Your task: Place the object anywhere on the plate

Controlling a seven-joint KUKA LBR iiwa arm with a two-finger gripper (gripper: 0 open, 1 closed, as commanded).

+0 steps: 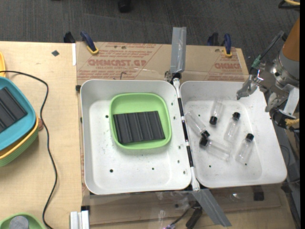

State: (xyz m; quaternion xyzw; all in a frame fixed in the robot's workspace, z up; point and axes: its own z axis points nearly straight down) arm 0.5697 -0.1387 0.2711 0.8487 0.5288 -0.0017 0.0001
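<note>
Sitting side by side on the bench, the shallow white left bin point(95, 151) holds a square green plastic plate point(140, 107) carrying a dark ribbed rectangular insert point(139, 127). Shallow white right bin point(267, 173) holds several clear plastic vials with black caps point(233, 124), scattered near its middle, none on the plate. Grey arm's gripper point(249, 87) at right bin's far right corner, above the rim; can't tell how it's set.

Green plate point(139, 103) in upper centre of left bin point(95, 151) is covered mid-frame by a dark ribbed insert point(139, 127); bare floor is left below it. Right bin point(267, 171) is cluttered centrally by clear vials point(232, 127); lower edge is open.
</note>
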